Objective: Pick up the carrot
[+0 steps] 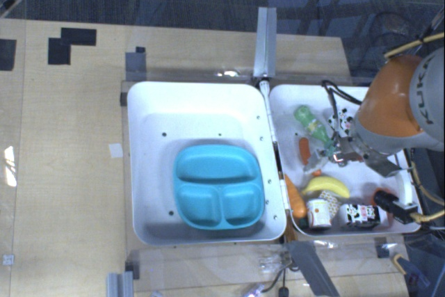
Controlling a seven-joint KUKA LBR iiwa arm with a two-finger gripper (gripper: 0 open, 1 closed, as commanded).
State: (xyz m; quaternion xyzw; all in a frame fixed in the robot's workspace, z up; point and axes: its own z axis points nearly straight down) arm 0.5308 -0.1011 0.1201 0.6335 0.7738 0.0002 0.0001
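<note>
The carrot (pixel 295 197) is lying jammed against the left wall of the right bin (pixel 278 123), down near its front corner, with a banana (pixel 327 186) just beside it and a small cup (pixel 319 213) crowding its lower end. A grab there is risking a scrape along the wall or a catch on the banana instead. The gripper (pixel 338 153) is hanging up and to the right of the carrot, near a green bottle (pixel 311 122). From here I cannot tell its state.
</note>
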